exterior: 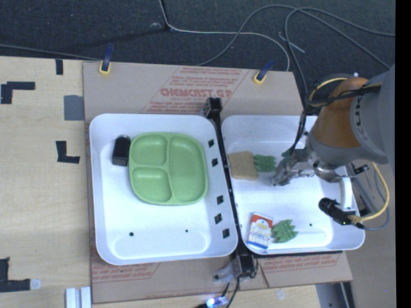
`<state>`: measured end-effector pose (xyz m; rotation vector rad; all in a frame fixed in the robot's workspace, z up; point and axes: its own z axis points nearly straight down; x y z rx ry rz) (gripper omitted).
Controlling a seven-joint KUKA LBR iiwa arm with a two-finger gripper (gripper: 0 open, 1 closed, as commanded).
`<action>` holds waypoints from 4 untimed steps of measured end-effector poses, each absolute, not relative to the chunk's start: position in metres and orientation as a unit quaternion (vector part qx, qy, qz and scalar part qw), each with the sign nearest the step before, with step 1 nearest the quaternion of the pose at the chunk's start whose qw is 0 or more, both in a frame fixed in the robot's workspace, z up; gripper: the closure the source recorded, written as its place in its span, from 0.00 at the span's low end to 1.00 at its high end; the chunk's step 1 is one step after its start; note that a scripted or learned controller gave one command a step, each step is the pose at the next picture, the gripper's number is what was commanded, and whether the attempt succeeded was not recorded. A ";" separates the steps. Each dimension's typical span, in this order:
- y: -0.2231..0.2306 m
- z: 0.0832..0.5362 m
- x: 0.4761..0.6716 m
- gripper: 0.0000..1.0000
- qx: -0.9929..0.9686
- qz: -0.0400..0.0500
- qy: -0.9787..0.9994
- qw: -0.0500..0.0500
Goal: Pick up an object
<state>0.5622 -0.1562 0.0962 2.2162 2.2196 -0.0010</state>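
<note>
I have the tool [280, 177] low in the right white bin [308, 233], just beside the small green leafy toy [264, 163] and tan sponge-like block [243, 165]; its opening I cannot tell.

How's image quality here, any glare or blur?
Camera view: soft overall; the white bins are bright and near washed out, the green plate reads clearly, the hand is smeared and dim, and the dark floor behind loses detail.
</note>
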 end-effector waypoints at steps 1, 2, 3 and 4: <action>-0.160 0.158 0.560 1.00 0.707 0.001 0.707 0.002; -0.170 0.207 0.563 1.00 0.707 0.001 0.707 0.002; -0.170 0.241 0.563 1.00 0.707 0.001 0.708 0.001; -0.106 0.240 0.558 1.00 0.705 0.000 0.710 -0.001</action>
